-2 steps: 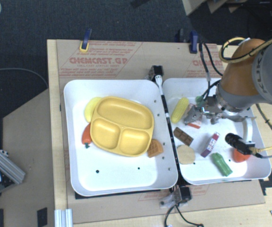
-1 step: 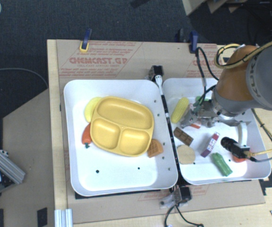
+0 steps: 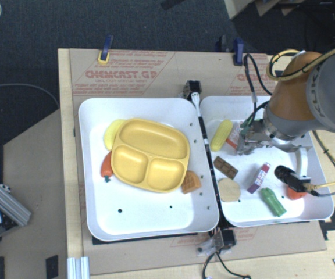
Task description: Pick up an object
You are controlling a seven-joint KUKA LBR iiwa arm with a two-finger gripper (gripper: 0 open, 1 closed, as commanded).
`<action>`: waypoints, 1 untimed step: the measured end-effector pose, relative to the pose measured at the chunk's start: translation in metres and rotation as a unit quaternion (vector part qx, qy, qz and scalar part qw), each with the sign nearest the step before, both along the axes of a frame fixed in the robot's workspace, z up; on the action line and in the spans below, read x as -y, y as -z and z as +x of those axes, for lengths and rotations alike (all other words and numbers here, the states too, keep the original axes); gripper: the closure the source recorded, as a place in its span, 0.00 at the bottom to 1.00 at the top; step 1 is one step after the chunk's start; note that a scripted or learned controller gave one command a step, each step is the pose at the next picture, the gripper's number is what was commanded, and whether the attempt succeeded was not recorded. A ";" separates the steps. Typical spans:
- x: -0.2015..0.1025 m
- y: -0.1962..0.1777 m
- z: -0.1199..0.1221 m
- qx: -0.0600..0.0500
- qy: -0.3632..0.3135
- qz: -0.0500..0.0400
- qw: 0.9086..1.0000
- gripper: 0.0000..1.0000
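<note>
One gripper (image 3: 246,143) low beside corn (image 3: 221,134)

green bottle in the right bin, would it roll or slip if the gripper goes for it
The green bottle lies on its side on the right bin's smooth floor, so a nudge across its length would probably roll it. Its rounded, plastic-looking body may slip between fingers unless squeezed across the middle. It looks small and likely light, so easy to lift.
</note>
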State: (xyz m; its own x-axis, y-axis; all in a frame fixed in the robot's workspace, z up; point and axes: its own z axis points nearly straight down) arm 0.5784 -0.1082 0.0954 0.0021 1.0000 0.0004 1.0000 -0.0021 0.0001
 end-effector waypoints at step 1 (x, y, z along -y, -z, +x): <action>0.006 -0.045 -0.002 0.003 0.000 -0.001 1.000 1.00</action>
State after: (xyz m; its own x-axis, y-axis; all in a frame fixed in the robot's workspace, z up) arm 0.5762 -0.1140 0.1405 0.0018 1.0000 -0.0018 1.0000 -0.0018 0.0058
